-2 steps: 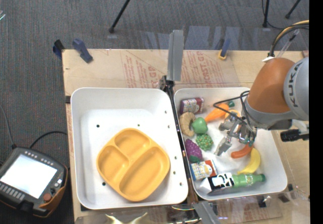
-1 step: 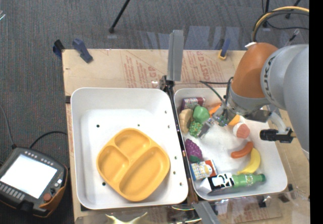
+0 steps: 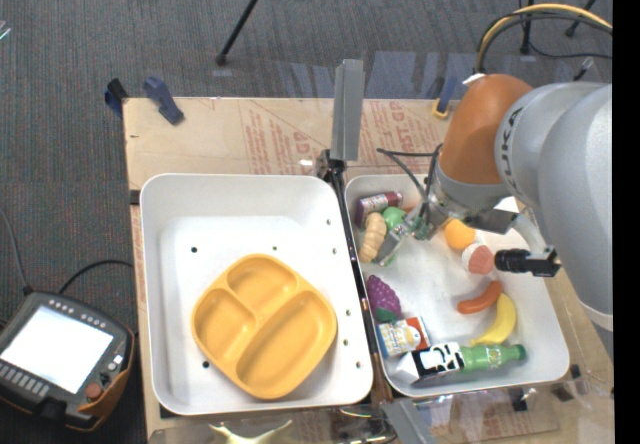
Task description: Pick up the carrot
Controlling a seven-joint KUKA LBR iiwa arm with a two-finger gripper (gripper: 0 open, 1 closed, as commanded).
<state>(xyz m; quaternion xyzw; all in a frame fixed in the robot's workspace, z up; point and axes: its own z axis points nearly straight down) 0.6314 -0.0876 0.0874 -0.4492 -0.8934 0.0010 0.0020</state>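
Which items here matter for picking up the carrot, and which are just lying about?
For the job:
carrot, in the right bin
gripper, low in the same bin, to the carrot's left

Lying about:
yellow divided plate in the left bin
banana
sausage
grapes
green bottle
small can

Bench [image 3: 230,132] under two white bins [image 3: 170,222]

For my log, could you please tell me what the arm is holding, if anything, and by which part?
It cannot be told. The pincer sits low in the right bin among the toys, too small and cluttered to show anything gripped.
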